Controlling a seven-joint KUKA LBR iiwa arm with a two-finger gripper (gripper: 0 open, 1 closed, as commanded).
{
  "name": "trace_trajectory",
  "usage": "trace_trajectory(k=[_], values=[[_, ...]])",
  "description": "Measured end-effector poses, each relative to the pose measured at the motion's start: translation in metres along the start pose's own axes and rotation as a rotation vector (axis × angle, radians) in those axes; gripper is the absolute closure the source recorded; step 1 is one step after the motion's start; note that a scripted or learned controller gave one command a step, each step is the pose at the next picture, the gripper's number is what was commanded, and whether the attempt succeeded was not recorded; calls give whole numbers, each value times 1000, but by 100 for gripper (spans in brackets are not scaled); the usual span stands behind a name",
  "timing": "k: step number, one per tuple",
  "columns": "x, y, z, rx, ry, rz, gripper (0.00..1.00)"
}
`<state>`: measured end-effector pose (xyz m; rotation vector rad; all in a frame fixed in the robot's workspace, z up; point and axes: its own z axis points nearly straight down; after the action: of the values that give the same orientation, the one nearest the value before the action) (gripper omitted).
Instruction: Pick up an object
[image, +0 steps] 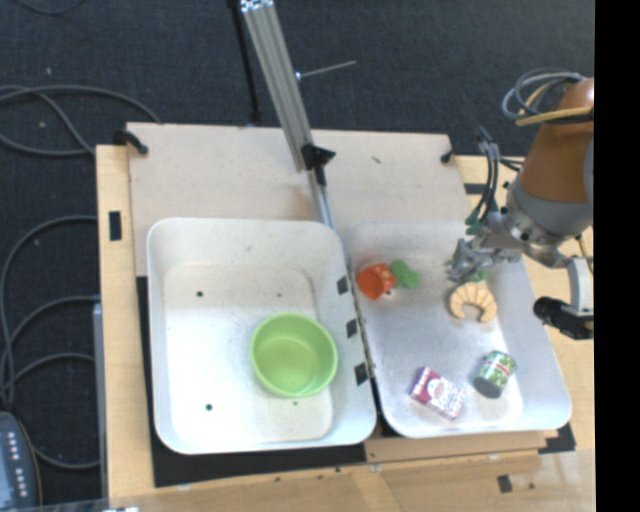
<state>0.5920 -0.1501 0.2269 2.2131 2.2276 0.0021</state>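
In the left bin (180, 300), low and centre-left in the frame, sat a smooth green plastic bowl (293, 354), round and glossy. The right bin (540, 400) held an orange-and-green toy (383, 279) near its upper left, a pink printed packet (437, 391) and a small green can (494, 373) lower down, and a tan crescent-shaped pastry (472, 301) toward centre-right. The tool (470, 262) hung just above the pastry; its state I cannot tell. The curved pastry could slip sideways if pinched off-centre.
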Motion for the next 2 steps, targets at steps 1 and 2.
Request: trace_trajectory(k=[1, 2], values=[[49, -5, -9, 0, 2, -1, 100], [100, -27, -18, 1, 2, 0, 100]])
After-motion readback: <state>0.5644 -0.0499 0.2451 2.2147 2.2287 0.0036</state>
